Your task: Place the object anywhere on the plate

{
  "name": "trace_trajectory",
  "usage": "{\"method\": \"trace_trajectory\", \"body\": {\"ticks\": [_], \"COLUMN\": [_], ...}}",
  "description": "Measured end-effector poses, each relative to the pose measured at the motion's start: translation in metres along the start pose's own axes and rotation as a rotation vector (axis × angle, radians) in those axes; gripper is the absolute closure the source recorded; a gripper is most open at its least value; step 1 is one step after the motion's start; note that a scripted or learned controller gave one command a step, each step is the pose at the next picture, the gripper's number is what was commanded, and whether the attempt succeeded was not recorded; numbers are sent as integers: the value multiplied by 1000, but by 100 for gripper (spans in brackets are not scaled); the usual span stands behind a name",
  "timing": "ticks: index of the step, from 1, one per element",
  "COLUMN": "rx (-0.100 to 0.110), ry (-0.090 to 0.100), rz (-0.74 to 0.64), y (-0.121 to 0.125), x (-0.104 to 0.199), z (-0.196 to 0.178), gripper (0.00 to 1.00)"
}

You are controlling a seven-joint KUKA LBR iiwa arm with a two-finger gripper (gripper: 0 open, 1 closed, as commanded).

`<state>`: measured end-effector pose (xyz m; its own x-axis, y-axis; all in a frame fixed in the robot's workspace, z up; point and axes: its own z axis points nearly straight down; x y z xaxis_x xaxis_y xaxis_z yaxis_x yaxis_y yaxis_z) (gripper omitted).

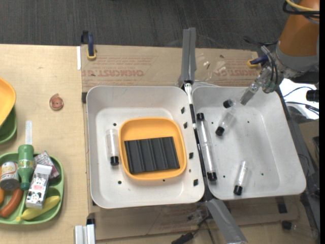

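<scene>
Yellow plate (152,127) bearing black block (152,154)

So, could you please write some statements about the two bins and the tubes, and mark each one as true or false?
1. The orange plate sits in the left bin. True.
2. A dark ribbed block lies on the plate. True.
3. The gripper is above the left bin. False: it is over the far part of the right bin.
4. One clear tube lies in the left bin, beside the plate. True.
5. All tubes with black caps are on the plate. False: none lies on it; several lie in the right bin.
</scene>
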<state>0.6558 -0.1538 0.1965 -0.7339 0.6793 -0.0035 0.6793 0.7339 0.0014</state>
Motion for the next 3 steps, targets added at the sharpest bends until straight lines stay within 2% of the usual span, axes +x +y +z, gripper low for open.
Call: {"method": "trace_trajectory", "body": {"ticks": [1,2,3], "rx": [0,0,0], "ry": [0,0,-1], "rz": [-29,-30,-124], "y": [-21,-21,-52], "x": [-16,-16,-45], "z": [-44,-44,-61], "gripper": [100,0,0]}}
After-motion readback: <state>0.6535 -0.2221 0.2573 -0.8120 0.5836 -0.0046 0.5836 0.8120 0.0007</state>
